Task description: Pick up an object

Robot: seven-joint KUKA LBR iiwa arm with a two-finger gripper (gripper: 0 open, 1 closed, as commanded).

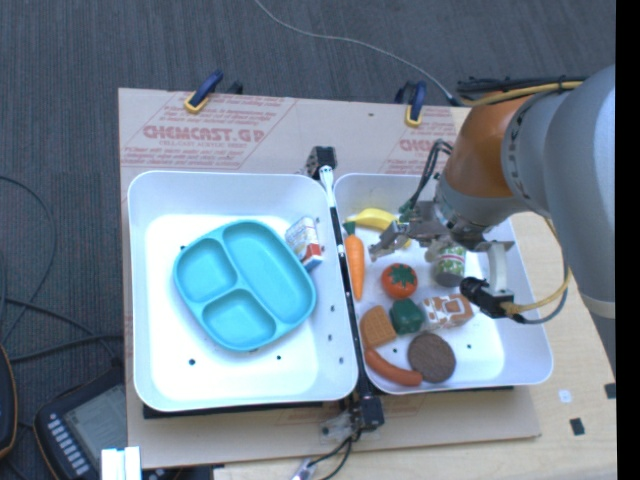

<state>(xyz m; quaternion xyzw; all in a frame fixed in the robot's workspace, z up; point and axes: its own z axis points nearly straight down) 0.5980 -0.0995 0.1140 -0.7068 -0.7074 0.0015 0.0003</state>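
Gripper [447, 255] hangs low over the right bin [530, 363], right above a small greenish jar [449, 264] — my likely target, I reckon. Whether it grasps anything I cannot tell from up here. Toy tomato [399, 280], carrot [354, 265] and banana [374, 219] crowd close by, so I'm watching for a nudge. Blue divided plate [243, 284] sits in the left bin [150, 368].

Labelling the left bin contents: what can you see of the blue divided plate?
The blue divided plate is light blue, plastic-looking, with rounded corners and three compartments: one long and two smaller. All three look bare. It lies flat on the floor of the left bin, turned at a diagonal to the walls. A small white packet sits at its upper right edge, seemingly touching it.
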